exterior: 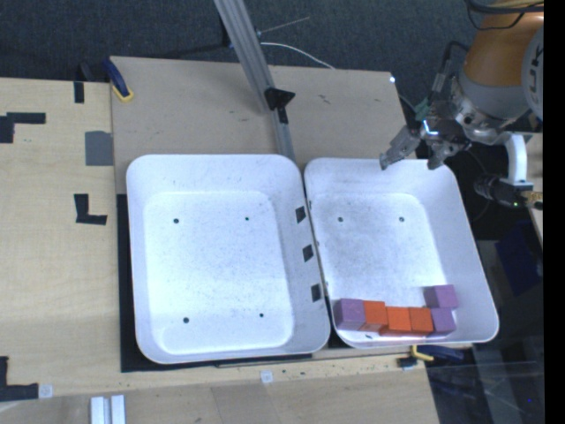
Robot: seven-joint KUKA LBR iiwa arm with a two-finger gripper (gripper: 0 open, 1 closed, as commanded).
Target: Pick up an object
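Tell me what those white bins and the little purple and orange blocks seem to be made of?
The white bins look like thin moulded plastic: smooth, rounded corners, a slightly speckled matte surface. The purple and orange blocks could be painted wood or foam: flat colour, crisp edges, no shine. The view leaves that open.

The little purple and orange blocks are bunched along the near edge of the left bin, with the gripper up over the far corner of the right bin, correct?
Not quite. The camera view shows the purple and orange blocks bunched along the near edge of the right bin, not the left bin. The rest holds: the gripper is over the right bin's far corner.
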